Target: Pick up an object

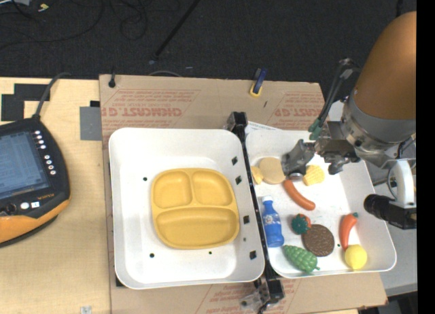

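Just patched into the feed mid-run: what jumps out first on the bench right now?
The big yellow divided tray fills the middle of the left bin. The right bin is crowded with toy food: a blue bottle by the divider, an orange sausage, a brown disc and a lemon. The tool hangs low over that bin's far side, beside the corn piece.

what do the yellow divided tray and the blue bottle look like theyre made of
Yellow divided tray: likely molded plastic, with a smooth, even colour and soft sheen on rounded compartment rims. Blue bottle: probably toy plastic, glossy, with a white cap and label; too small to be sure.
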Robot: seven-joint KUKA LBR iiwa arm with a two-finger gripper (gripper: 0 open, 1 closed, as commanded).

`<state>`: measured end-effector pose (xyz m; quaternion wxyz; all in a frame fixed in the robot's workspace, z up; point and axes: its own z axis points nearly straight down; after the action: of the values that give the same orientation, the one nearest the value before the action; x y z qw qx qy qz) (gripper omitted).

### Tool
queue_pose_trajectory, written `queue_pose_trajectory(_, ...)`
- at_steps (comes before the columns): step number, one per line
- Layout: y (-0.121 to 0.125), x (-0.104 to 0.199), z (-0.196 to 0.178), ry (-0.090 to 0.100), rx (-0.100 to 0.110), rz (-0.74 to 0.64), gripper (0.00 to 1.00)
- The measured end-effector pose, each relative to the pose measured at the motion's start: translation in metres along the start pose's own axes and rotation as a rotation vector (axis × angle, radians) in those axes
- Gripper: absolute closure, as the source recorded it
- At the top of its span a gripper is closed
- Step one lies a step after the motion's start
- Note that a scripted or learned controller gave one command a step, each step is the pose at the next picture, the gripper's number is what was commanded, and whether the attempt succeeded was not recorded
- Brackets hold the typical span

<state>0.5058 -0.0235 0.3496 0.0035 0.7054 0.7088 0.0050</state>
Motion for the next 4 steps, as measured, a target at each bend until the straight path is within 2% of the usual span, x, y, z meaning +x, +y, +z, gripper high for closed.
queue_pose_trajectory(1, 0.000, -0.001, -0.001, -0.002, 0.016, 0.001, 1.00)
queue_pose_trajectory(2, -0.030, 0.052, -0.060, 0.000, 0.009, -0.001, 1.00)
queue_pose_trajectory(3, -0.031, 0.017, 0.038, -0.004, 0.023, 0.009, 1.00)
queue_pose_trajectory(4, -0.036, 0.041, 0.170, -0.001, 0.030, 0.004, 1.00)
